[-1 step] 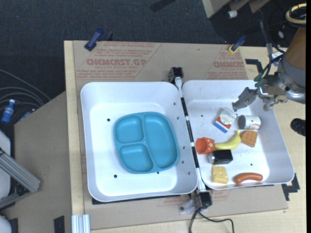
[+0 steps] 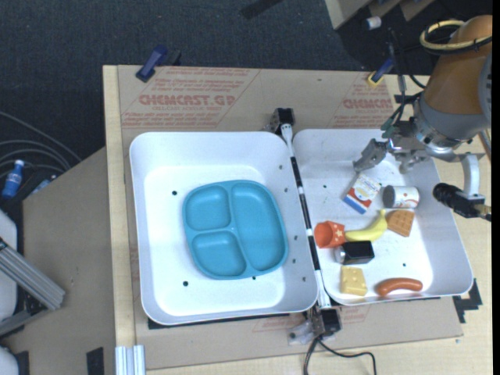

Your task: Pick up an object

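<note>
Gripper (image 2: 388,154) low, fingers (image 2: 367,159) spread

On tabletop (image 2: 117,209): two bins side by side | In left bin (image 2: 152,158): divided plate (image 2: 233,229), centred | In right bin (image 2: 445,237): carton (image 2: 361,195), can (image 2: 405,198) behind; banana (image 2: 369,227), cracker (image 2: 400,223) mid; cheese (image 2: 353,280), sausage (image 2: 399,287) at front | Above right bin's rear: gripper (image 2: 388,155)

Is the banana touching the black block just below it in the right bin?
Touching. In the camera view the banana lies along the top edge of the black block, and its left end overlaps the block's upper corner with no white bin floor between them.
</note>
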`<state>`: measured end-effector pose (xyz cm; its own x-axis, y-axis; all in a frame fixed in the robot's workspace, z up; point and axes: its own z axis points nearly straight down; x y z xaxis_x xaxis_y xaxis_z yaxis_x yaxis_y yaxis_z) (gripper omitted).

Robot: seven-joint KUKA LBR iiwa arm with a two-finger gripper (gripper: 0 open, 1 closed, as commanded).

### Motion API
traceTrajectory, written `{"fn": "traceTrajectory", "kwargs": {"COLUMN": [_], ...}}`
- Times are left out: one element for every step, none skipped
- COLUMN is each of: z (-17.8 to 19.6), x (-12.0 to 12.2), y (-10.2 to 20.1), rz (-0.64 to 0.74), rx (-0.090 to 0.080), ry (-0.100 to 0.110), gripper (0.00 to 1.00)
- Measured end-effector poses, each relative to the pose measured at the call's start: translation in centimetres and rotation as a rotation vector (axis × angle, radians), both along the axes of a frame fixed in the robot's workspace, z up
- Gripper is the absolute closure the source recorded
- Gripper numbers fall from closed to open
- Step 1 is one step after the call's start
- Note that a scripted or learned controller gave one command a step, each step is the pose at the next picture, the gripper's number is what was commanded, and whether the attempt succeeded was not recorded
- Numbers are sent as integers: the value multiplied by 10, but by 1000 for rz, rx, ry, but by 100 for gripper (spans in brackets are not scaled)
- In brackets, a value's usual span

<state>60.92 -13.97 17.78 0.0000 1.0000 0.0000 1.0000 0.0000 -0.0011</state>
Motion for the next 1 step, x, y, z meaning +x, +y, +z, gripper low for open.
{"fn": "traceTrajectory", "kwargs": {"z": [-94], "x": [54], "y": [26], "rz": [0], "rx": [1], "ry": [1], "gripper": [0]}}
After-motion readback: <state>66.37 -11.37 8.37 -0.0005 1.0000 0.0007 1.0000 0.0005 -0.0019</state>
